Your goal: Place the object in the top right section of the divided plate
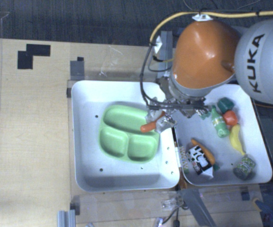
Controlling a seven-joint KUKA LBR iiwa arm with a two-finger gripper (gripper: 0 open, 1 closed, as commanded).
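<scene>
Landmark: green plate (127, 138), three sections, lying in the left bin (86, 141).
Plate layout: one long section along the far side, two smaller sections along the near side.
Arm: grey with an orange band (203, 56), reaching in from the right and standing above the gap between the two bins, just right of the plate.
Gripper (161, 120): at the plate's far right edge, pointing down; fingers set narrow, with an orange object between them.
Carrot (150, 126): small, orange, elongated, lying roughly level at the gripper tips, over the right end of the plate's long far section; whether it touches the plate surface cannot be told.
Right bin (261, 141): right of the plate, holding the loose items below.
Green bottle (219, 123): well right of the plate, near the far side of the right bin.
Red item (230, 117): touching the bottle on its right.
Teal item (224, 103): just beyond the red item.
Banana (236, 139): yellow, right of the bottle and nearer the camera.
Can (244, 166): at the near right corner of the right bin, farthest from the plate.
Black-and-white pack (200, 159): near the left wall of the right bin, just right of the plate's near corner, with an orange stick lying across it.
</scene>
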